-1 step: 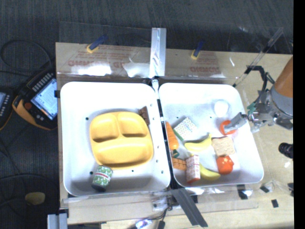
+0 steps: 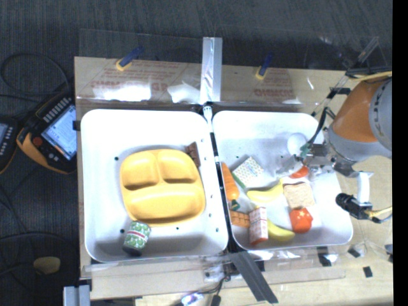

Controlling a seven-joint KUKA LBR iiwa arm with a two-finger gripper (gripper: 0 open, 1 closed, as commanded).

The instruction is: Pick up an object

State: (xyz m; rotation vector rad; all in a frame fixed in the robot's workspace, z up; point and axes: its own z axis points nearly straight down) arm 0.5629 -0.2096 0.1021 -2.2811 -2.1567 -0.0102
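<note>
Two white bins [image 2: 95, 171] sit on a bench [image 2: 159, 75] above dark carpet [image 2: 191, 11]; claw [image 2: 306, 161] state unclear.

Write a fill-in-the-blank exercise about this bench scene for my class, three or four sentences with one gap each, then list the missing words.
1. The yellow divided tray lies in the ______ bin.
2. The small green-patterned cup lies tipped near that bin's ______ corner, by the tray.
3. The bread slice lies in the right bin just above the ______ toy.
4. The arm's hand reaches into the ______ bin.

Missing words: left; lower-left; red; right
</note>
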